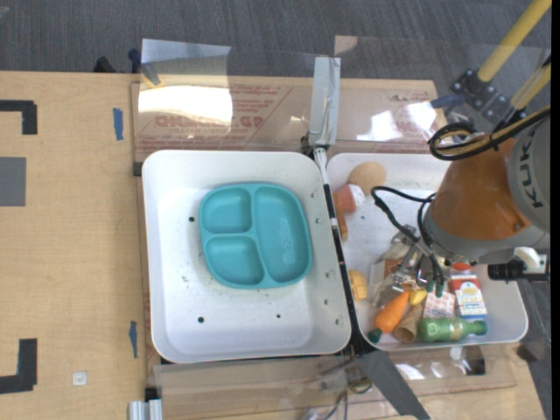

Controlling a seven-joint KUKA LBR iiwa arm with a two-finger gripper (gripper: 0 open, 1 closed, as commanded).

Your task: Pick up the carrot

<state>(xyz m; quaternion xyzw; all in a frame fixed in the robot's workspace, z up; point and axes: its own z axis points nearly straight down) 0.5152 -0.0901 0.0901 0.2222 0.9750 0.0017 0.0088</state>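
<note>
The carrot (391, 311) is orange with a small green tip. It lies at a slant in the front part of the right bin (516, 322), among other toy foods. My gripper (409, 274) hangs just above and behind the carrot's thick end, under the orange band of the arm (477, 204). Dark cables and metal parts crowd the wrist and hide the gripper's state. I cannot tell whether it touches the carrot.
A teal divided plate (256, 234) sits in the left bin (175, 304). Near the carrot lie a green bottle (451, 328), a brown cone (407, 326), small cartons (470, 297) and a yellow piece (357, 281). A tan round item (367, 175) and a red item (346, 199) are at the back.
</note>
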